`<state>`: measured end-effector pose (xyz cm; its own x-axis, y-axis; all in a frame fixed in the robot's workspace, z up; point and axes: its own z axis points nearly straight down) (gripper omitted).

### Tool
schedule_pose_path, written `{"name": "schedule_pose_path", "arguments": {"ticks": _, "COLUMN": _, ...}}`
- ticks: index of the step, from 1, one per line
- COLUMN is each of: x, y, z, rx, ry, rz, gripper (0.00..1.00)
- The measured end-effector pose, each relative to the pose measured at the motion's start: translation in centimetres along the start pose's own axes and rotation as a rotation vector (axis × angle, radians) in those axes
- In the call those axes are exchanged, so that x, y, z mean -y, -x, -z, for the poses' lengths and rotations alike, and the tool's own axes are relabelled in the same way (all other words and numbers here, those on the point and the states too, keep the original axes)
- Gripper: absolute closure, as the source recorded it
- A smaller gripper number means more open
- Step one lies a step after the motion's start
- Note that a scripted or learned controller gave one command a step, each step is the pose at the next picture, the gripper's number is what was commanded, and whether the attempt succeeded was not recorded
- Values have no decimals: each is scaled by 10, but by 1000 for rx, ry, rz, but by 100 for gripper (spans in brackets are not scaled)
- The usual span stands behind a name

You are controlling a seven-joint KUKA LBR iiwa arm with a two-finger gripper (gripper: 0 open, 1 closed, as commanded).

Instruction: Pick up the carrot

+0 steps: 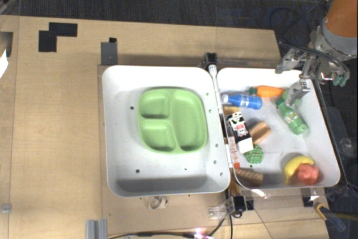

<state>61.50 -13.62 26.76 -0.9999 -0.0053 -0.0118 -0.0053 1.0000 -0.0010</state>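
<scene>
The carrot (269, 91) is orange and lies near the back wall of the right bin (330, 148), its tip pointing left. A blue bottle (244, 101) sits just in front of it to the left. My gripper (296, 93) hangs over the back right part of that bin, just right of the carrot's thick end and above the top of a green bottle (293, 118). Nothing shows in its grip.
The right bin also holds a black-and-white carton (239, 131), a bun (260, 131), a green knobbly toy (255, 155), a brown item (250, 177), a banana (296, 164) and a red fruit (308, 175). A green divided plate (170, 120) lies in the left bin (120, 159).
</scene>
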Motion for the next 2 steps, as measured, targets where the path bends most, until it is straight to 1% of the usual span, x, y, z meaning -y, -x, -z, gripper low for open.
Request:
{"name": "schedule_pose_path", "arguments": {"ticks": 1, "x": 60, "y": 20, "z": -131, "rx": -15, "ry": 3, "rz": 25, "gripper": 0}}
{"name": "schedule_pose_path", "arguments": {"ticks": 2, "x": 39, "y": 52, "z": -122, "rx": 3, "ry": 0, "rz": -128, "gripper": 0}}
